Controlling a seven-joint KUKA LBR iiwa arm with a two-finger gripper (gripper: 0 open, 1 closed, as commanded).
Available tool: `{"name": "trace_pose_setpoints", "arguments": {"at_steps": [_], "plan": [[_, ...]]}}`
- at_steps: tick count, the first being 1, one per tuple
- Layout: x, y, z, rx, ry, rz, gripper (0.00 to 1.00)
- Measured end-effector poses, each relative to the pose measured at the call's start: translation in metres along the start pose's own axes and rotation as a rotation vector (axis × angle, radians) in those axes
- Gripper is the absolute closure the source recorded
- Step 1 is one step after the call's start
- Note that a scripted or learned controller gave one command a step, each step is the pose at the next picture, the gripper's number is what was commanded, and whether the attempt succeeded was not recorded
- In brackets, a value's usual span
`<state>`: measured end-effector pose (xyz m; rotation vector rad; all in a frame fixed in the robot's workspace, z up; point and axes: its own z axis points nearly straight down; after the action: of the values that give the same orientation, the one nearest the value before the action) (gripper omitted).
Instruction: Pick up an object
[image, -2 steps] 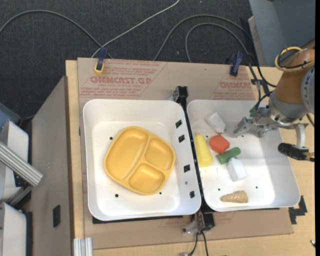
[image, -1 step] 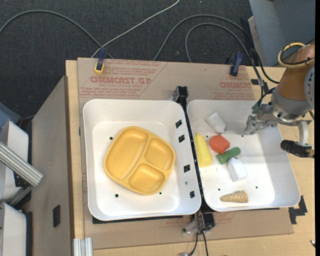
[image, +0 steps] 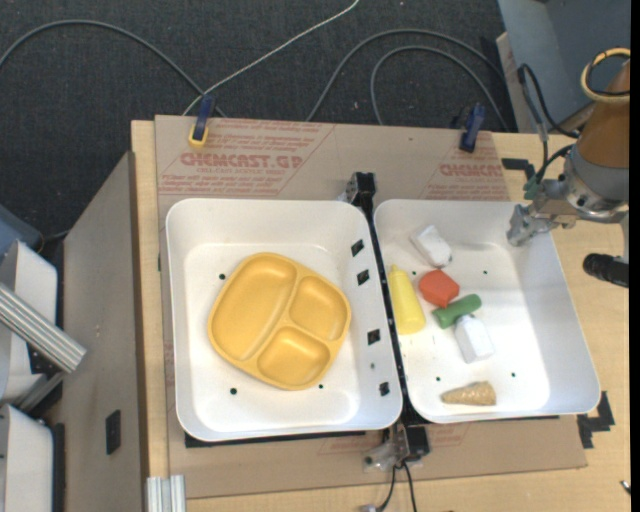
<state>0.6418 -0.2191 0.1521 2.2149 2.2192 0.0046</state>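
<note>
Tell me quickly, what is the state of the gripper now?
Gripper: over the right bin's upper right corner, holding nothing visible; open or closed cannot be told.

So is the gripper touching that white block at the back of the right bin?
Apart. The camera view shows the gripper at the right bin's far right corner, with bare white bin floor between it and the white block.

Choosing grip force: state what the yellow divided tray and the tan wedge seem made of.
Yellow divided tray: likely moulded plastic, smooth with a soft sheen, uniform colour and rounded compartment edges. Tan wedge: speckled, matte surface, possibly foam or rubbery plastic; too small to be sure.
</note>
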Motion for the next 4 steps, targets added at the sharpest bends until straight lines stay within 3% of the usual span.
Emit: {"name": "trace_pose_setpoints", "arguments": {"at_steps": [2,4], "plan": [[0.009,0.001,-0.106,-0.002,0.000,0.000,1.00],[0.110,-0.033,-0.113,0.009,0.005,-0.003,1.00]]}}
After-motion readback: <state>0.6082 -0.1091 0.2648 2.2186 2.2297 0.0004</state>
